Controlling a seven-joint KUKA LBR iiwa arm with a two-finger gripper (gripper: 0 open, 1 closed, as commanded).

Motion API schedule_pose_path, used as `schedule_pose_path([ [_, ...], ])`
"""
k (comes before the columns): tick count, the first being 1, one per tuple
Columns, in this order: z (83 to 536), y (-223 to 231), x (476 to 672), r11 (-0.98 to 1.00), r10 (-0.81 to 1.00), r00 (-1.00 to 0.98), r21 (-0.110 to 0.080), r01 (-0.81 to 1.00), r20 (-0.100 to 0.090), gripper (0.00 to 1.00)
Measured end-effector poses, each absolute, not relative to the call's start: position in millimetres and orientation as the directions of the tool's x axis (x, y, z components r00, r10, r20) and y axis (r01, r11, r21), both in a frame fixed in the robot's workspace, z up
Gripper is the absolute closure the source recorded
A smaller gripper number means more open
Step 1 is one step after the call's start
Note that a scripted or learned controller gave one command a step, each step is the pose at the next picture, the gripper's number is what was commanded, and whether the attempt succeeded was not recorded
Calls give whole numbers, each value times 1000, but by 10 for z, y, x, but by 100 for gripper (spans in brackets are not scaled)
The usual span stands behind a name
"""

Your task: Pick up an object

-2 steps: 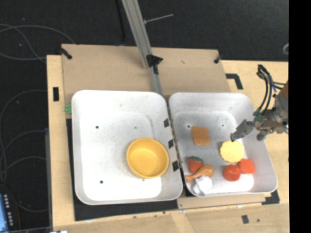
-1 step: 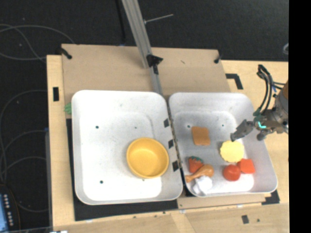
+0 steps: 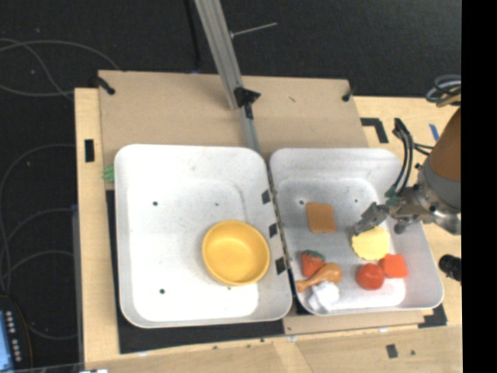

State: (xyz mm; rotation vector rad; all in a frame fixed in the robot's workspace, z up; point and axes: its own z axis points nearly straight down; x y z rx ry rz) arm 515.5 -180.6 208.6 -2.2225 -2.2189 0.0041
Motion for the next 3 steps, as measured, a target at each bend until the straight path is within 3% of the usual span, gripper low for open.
schedule_pose_path([
  [2,1010,-1827,5119,-3,1000,3,1,1000,-1,0],
  [3,1117,-1836,5129,-8,1000,8,6,1000,-1,100],
])
